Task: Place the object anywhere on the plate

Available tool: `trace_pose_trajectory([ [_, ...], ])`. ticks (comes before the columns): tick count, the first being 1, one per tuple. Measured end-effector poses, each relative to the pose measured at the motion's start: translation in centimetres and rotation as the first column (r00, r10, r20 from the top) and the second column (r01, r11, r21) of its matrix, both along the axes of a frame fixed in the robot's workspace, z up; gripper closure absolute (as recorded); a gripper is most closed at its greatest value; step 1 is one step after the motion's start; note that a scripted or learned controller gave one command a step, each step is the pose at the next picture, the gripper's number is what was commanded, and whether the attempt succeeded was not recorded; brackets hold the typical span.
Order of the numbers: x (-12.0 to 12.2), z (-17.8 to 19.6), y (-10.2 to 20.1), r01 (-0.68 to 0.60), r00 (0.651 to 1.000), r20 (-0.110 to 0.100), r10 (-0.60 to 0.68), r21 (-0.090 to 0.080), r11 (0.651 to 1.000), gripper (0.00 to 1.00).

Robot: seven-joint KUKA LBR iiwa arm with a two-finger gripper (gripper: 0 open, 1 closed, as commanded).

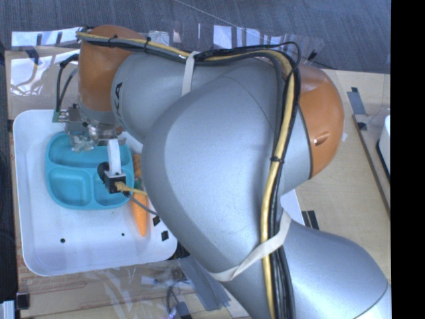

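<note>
A blue divided plate (pixel 74 178) lies in the left white bin (pixel 40 238). An orange carrot-shaped object (pixel 139 219) lies in the bin just right of the plate, partly hidden under the arm. My gripper (pixel 89 138) hangs over the plate's upper part, below the orange wrist band (pixel 99 72). The large grey arm (pixel 226 165) covers the right side of the bin.
The right bin is hidden behind the arm. Cables (pixel 279 131) run along the arm. A small black and white cable piece (pixel 114 171) hangs over the plate's right edge. Bare white bin floor shows below the plate, and wooden bench (pixel 358 178) shows at the right.
</note>
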State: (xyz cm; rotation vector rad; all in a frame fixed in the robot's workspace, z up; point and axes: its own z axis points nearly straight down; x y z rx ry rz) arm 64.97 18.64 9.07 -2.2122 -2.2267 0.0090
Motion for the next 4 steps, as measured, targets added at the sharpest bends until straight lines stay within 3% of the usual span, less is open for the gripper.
trace_pose_trajectory([
  [1, 0.6, 0.1, 3.2, -0.002, 1.0, 0.002, 0.002, 0.002, 1.0, 1.0],
  [2, 0.5, 0.0, 0.4, -0.001, 1.0, 0.0, 0.001, 0.0, 1.0, 1.0],
  [3, 0.6, 0.1, 2.9, -0.001, 1.0, 0.004, 0.001, 0.003, 1.0, 1.0],
  [4, 0.6, 1.1, 2.9, -0.007, 1.0, 0.003, 0.007, 0.001, 1.0, 1.0],
])
